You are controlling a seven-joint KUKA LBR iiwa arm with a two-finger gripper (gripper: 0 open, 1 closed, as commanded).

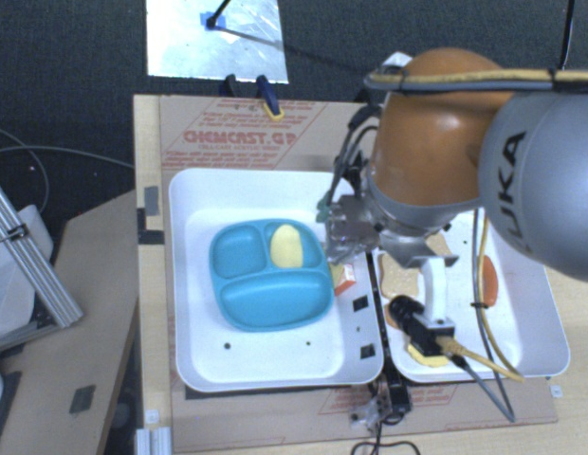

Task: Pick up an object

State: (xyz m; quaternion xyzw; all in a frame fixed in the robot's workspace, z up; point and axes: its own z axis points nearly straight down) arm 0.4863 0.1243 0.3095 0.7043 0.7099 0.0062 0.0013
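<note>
the hand (343, 240) sits low over the right edge of the left bin (194, 254), just beside the divided blue tray (266, 301); whether it is wide or narrow cannot be told, as the arm (446, 131) covers most of it. a small orange-and-white item (343, 278) lies just below the hand. a yellow egg-shaped object (287, 246) rests in the tray's upper right compartment. the right bin (545, 339) holds a slice of toast (400, 278), an orange piece (488, 281) and a yellow piece (425, 356). both bins rest on the worktop (242, 131).
</note>
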